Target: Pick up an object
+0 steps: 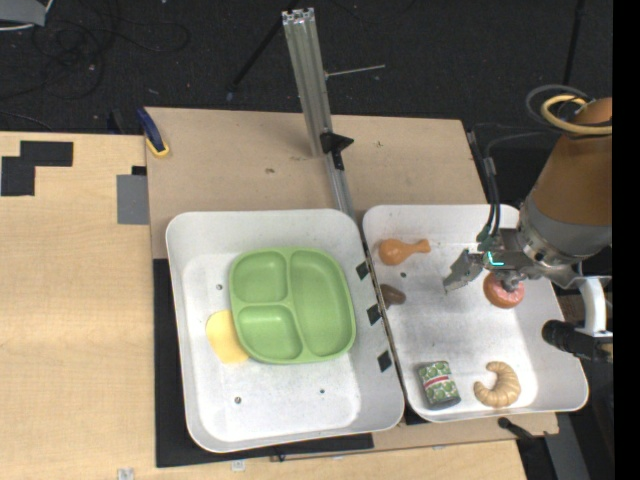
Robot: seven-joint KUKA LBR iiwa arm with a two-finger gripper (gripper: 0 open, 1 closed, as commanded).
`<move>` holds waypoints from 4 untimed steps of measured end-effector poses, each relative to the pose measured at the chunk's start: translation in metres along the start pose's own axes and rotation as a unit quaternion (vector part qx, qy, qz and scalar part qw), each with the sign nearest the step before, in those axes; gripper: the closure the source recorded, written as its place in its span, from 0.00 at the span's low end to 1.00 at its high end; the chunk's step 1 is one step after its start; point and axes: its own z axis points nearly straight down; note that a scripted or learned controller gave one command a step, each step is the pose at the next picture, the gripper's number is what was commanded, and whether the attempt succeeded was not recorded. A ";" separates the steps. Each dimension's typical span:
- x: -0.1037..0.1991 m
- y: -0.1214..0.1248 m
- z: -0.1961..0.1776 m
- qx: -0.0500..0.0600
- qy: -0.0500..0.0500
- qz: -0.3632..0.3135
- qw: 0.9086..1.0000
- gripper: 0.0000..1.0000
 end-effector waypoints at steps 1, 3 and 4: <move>0.000 0.000 -0.001 -0.001 0.000 0.000 1.000 0.00; 0.007 0.006 0.108 0.002 0.001 0.000 1.000 0.00; 0.007 0.010 0.129 -0.005 -0.001 0.000 1.000 0.00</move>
